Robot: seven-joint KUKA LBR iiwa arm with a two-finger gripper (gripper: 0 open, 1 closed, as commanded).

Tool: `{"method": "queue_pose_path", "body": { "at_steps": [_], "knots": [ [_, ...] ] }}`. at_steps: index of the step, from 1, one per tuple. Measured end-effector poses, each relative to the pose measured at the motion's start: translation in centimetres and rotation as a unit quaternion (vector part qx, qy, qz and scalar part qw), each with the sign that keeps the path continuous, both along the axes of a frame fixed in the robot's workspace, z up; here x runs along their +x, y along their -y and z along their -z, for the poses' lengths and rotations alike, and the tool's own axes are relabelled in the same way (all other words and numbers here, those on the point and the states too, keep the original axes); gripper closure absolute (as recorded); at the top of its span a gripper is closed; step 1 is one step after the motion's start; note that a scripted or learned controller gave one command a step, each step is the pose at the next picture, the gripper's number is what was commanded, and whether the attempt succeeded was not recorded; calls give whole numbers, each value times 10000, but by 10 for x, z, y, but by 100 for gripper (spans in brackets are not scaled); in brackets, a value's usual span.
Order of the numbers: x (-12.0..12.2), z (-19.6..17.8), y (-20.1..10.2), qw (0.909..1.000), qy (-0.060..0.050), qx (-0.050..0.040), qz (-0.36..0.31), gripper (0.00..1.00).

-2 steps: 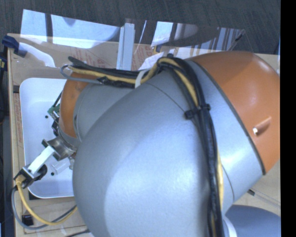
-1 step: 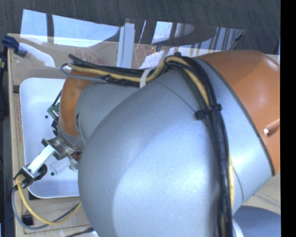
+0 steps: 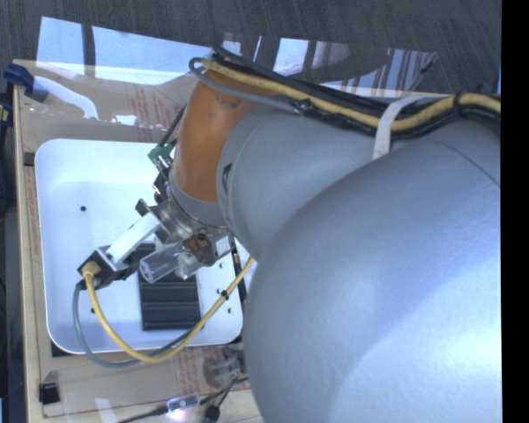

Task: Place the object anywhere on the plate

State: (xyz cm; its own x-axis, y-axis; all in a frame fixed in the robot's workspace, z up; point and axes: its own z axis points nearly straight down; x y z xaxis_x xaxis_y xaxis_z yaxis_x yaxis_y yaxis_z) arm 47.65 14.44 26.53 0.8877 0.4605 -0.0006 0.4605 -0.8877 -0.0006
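The gripper (image 3: pixel 163 267) is lowered into the shallow white plastic bin (image 3: pixel 62 174), just above a dark ribbed rectangular block (image 3: pixel 169 305). Its state cannot be told. No plate can be made out, so placement is judged as yet undone.

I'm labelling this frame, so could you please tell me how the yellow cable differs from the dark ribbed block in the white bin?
The yellow cable is thin and bright, curving in a loop over the bin's lower rim; the dark ribbed block is broad, rectangular and near black. The cable hangs from the arm's wrist, while the block lies flat on the floor of the white bin. Both sit at the bin's lower part.
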Motion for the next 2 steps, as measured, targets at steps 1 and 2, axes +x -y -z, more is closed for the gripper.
{"method": "queue_pose_path", "body": {
  "at_steps": [1,2],
  "knots": [
    [8,29,47,9989,-30,9,-470,100],
    [14,-93,-2,9961,4,15,-883,100]
  ]
}}
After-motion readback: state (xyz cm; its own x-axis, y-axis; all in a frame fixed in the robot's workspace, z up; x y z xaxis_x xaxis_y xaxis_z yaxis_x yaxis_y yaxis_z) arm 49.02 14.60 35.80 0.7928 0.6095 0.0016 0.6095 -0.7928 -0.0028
